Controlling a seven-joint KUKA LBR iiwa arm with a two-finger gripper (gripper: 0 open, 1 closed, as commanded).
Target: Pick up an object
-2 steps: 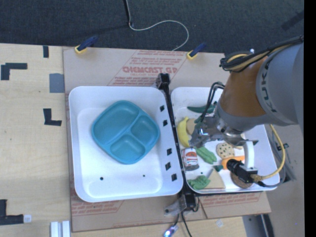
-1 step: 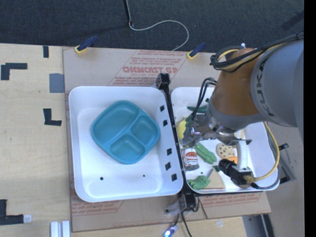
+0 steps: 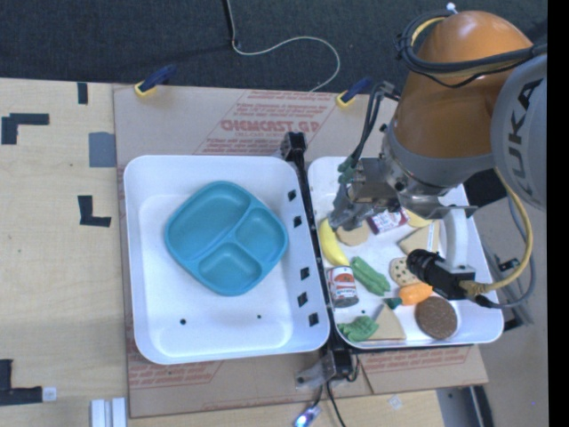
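1. Table (image 3: 53, 265) — bare wooden surface at the far left, marked with dark tape pieces; a cardboard sheet (image 3: 267, 123) lies under both bins.
2. Left bin (image 3: 142, 327) — shallow and white, holding a blue divided plate (image 3: 227, 237) near its middle, with open floor around the plate on all sides.
3. Divider (image 3: 307, 238) — the two bins' inner walls meet here; a yellow banana (image 3: 332, 245) lies just beside this wall inside the right bin (image 3: 484, 332).
4. Small can (image 3: 343, 286), a green pod-like piece (image 3: 369, 275) and a green leafy item (image 3: 359, 329) fill the near-left part of the right bin, close together.
5. End effector (image 3: 356, 213) — low over the upper-left part of the right bin, just above the banana's upper end and a pale flat item (image 3: 354, 235). Whether its tips are spread or closed cannot be told from this angle, and no item is seen held.
6. Judged step: descent toward a grasp, the pick not yet made. The next move calls for settling on one item; the bin wall close on the left leaves little side room.
7. Brown round disc (image 3: 436, 318), an orange piece (image 3: 413, 294) and a dotted cracker (image 3: 402, 269) crowd the near-right corner beneath the arm (image 3: 453, 87).
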